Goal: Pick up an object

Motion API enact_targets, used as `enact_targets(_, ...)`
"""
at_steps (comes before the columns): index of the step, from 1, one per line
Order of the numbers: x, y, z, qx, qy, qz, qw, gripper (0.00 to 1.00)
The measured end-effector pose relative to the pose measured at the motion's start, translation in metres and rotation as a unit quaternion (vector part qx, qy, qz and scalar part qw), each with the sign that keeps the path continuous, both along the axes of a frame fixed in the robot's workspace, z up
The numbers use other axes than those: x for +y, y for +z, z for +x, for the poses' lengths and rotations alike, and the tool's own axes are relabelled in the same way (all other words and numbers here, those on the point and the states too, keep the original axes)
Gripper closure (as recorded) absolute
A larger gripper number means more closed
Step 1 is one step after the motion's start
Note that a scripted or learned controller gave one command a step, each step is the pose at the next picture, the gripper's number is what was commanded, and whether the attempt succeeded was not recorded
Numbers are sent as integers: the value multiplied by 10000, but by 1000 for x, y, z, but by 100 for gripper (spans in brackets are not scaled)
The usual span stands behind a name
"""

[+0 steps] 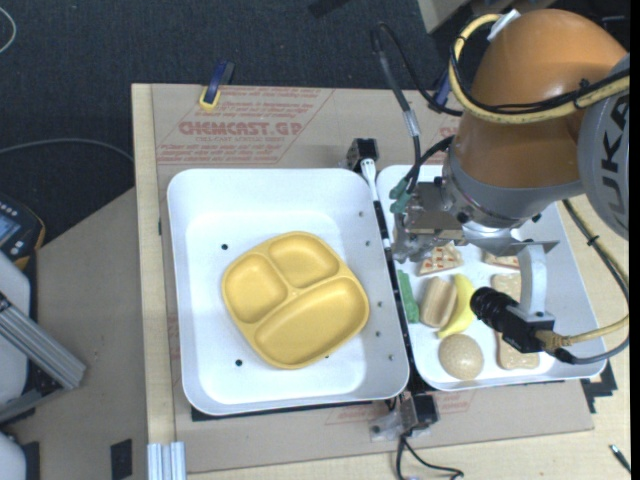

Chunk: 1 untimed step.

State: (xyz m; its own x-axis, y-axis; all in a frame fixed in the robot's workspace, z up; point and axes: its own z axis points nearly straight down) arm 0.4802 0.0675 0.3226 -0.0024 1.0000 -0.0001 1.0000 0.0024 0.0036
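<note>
The right bin (pixel 590 303) holds several toy foods. A waffle piece (pixel 441 261) lies near its middle. In front of it are a tan bread roll (pixel 436 302), a yellow banana (pixel 462 304) and a round tan bun (pixel 461 356). A green strip (pixel 407 296) lies along the bin's left wall. More tan pieces (pixel 518 353) lie under the arm's black fitting. My gripper (pixel 428 240) hangs low over the bin's left part, just above and behind the waffle piece. The wrist body hides its tips.
The left bin (pixel 195 298) carries a yellow divided plate (pixel 295 298). The big orange and grey arm (pixel 530 98) covers the back of the right bin. A black cable fitting (pixel 505 313) sticks out over the food. Cardboard (pixel 250 118) lies behind the bins.
</note>
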Motion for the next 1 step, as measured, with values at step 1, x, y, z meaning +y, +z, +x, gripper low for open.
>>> enact_targets(1,-23,107,0,-50,-13,7,10000,100)
